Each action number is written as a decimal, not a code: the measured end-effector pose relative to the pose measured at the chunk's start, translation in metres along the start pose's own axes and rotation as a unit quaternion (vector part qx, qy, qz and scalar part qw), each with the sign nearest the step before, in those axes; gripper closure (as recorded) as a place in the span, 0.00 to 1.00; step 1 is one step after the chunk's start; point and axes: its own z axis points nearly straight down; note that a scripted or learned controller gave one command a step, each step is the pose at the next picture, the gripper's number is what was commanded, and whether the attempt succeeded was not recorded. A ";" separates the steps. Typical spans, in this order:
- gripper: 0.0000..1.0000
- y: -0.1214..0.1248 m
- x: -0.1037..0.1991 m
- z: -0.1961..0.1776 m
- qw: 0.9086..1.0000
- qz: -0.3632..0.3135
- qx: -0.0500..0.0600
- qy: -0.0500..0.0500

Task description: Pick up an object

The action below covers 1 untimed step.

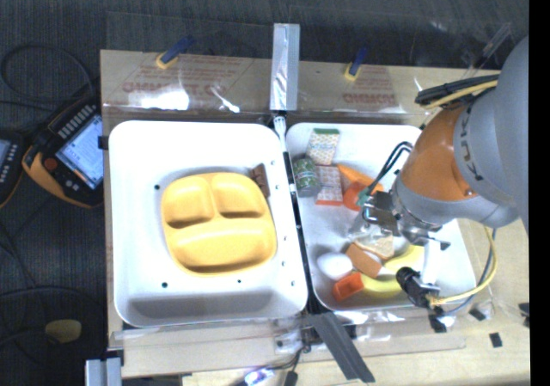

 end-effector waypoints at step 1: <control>0.00 0.000 0.000 0.000 1.000 0.000 0.000 0.000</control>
